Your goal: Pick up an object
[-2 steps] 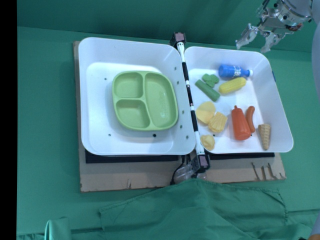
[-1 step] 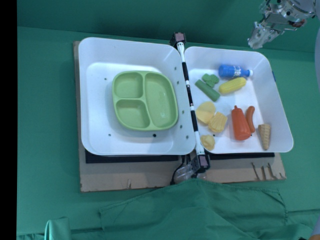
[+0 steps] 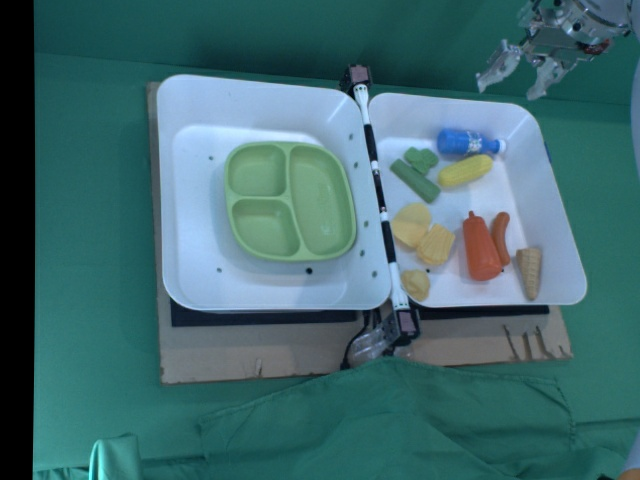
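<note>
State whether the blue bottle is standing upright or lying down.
Lying down: the blue bottle rests on its side in the right bin, cap pointing right.

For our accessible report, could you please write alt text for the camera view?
The gripper hangs open above the far edge of the right bin, which holds toy foods; nothing is between its fingers. The left bin holds a green divided plate.

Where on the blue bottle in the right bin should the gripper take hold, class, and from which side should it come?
Grip the blue bottle across its round body, coming straight down from above. It lies on its side, white cap toward the bin's right wall, so the fingers should probably close across its short width. The corn cob lies close below it, leaving little room. The gripper hovers open above the bin's far edge.
</note>
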